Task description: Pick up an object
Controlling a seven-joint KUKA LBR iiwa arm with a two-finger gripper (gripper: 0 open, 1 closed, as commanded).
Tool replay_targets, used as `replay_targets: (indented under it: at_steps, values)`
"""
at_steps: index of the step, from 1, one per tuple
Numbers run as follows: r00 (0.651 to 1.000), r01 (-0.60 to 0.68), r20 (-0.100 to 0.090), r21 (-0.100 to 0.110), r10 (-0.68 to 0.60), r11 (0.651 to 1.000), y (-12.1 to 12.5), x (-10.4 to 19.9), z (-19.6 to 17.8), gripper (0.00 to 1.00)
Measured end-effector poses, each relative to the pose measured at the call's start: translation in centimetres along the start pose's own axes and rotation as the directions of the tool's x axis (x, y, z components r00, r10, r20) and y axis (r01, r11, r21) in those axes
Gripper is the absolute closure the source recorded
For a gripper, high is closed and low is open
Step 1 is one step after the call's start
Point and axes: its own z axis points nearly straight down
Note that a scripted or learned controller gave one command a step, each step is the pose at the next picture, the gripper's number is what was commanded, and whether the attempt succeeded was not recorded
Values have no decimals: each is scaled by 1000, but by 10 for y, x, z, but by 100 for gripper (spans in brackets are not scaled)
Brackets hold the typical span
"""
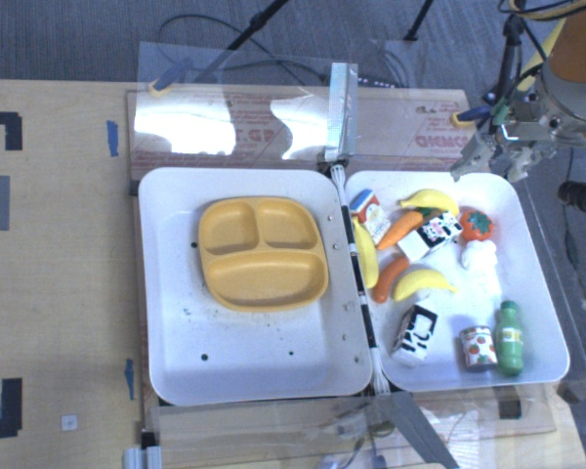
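The right bin [542, 291] holds several toy foods. Among them are a banana [428, 200], a carrot [400, 229], a red tomato [476, 225], a second banana [422, 281], a green bottle [509, 337], a small can [477, 347] and a black-and-white carton [416, 331]. My gripper [495, 164] hangs above the bin's far right corner, clear of all the objects. It is open, with nothing between its fingers. The arm's orange band [574, 52] sits above it at the top right.
The left bin [166, 301] holds a yellow divided plate [262, 252]. A ridge [356, 281] divides the two bins. A clear plastic sheet and a metal post [340, 110] stand behind the bins. Cables and stand legs cross the floor at the back.
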Motion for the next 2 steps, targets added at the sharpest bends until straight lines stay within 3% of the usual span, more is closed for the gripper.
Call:
replay_targets:
  at_steps: [1, 2]
  values:
    - [996, 91, 2, -7, -91, 996, 7, 40, 140, 0]
    - [1000, -6, 3, -6, 6, 1000, 5, -16, 96, 0]
